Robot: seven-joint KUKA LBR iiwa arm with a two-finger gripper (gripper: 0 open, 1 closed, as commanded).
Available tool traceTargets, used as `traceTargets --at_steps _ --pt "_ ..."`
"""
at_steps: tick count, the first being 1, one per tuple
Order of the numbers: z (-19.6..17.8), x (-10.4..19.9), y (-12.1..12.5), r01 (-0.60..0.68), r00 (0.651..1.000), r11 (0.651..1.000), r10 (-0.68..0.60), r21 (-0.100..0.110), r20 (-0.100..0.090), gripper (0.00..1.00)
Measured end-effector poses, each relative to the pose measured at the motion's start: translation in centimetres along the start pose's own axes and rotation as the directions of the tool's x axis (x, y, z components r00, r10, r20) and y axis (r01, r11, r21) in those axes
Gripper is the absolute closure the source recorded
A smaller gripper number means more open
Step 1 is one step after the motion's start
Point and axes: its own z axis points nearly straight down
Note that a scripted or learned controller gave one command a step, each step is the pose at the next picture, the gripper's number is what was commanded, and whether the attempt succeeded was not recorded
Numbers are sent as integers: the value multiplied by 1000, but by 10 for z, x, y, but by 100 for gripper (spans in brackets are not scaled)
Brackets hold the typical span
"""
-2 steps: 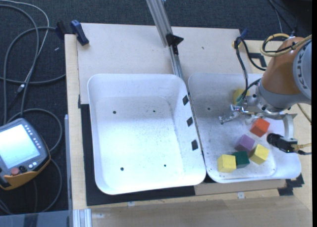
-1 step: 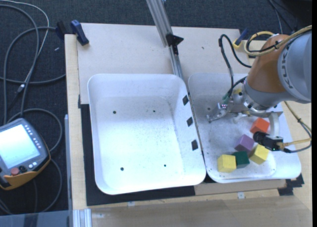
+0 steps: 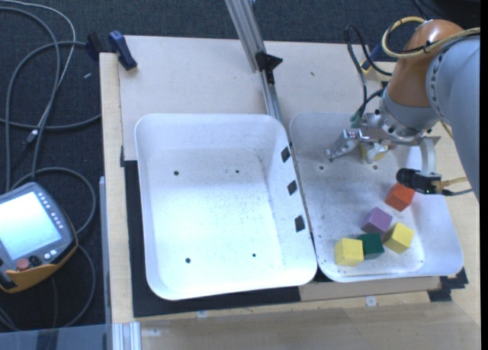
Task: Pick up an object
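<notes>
My gripper (image 3: pixel 357 146) hangs over the far part of the right bin (image 3: pixel 320 188), on the grey arm with the orange band that comes in from the right. Toward the bin's near right corner lie several blocks. An orange block (image 3: pixel 399 197) is the closest to the gripper, a short way below and to its right. A purple block (image 3: pixel 377 219), a yellow block (image 3: pixel 399 237), a green block (image 3: pixel 372 245) and a second yellow block (image 3: pixel 349 252) sit clustered nearer the front rim. The gripper is apart from all of them.
The left bin (image 3: pixel 213 211) stands beside the right one, with small black clips on the shared wall. A slanted metal rail (image 3: pixel 244 20) rises behind the bins. Cables and a pendant (image 3: pixel 30 230) lie on the floor at the left.
</notes>
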Motion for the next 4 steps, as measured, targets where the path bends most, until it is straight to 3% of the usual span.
traceTargets --at_steps 1,3,4 --pt "0 -27 -73 -4 1000 1000 4 -4 -1 0" --pt "0 22 -161 1 1000 1000 -1 -19 3 0" --pt "-94 -43 -162 -3 1000 1000 3 -21 7 0"
